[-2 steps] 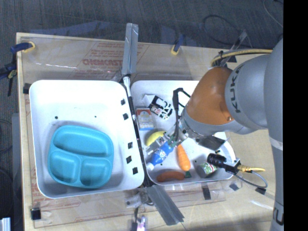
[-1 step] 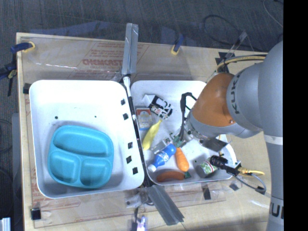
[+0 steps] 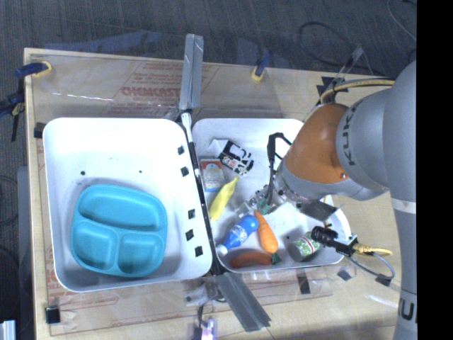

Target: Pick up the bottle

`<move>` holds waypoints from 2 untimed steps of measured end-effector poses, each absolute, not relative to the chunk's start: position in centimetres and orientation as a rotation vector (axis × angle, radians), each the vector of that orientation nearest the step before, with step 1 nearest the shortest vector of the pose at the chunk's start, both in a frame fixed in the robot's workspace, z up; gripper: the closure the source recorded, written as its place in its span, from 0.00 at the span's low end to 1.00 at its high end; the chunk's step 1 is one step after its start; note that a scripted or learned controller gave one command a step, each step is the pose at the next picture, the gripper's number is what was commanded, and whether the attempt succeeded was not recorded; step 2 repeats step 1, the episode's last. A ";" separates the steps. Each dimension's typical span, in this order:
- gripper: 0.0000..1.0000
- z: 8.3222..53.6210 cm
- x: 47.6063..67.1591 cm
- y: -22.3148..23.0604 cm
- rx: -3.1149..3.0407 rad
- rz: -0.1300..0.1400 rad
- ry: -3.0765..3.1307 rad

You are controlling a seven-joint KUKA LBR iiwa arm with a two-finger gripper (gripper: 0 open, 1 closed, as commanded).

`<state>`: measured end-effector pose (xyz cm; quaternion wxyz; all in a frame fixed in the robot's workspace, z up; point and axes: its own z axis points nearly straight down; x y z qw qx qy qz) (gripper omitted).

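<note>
We see a bulky grey arm [image 3: 386,140] with a rounded orange band [image 3: 318,151], black lettering on its grey shell, and black and yellow cables [image 3: 357,248].

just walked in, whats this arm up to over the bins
A grey KUKA arm reaches into the right bin, its gripper low among the clutter. The blue bottle lies nearby, beside a carrot, not between the fingers. The left bin holds a blue tray.
</note>
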<state>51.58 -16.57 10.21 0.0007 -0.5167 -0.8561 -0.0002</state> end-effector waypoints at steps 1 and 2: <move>1.00 24.1 53.5 -12.8 -1.958 -0.001 -2.458; 1.00 24.1 53.5 -12.8 -1.958 -0.001 -2.458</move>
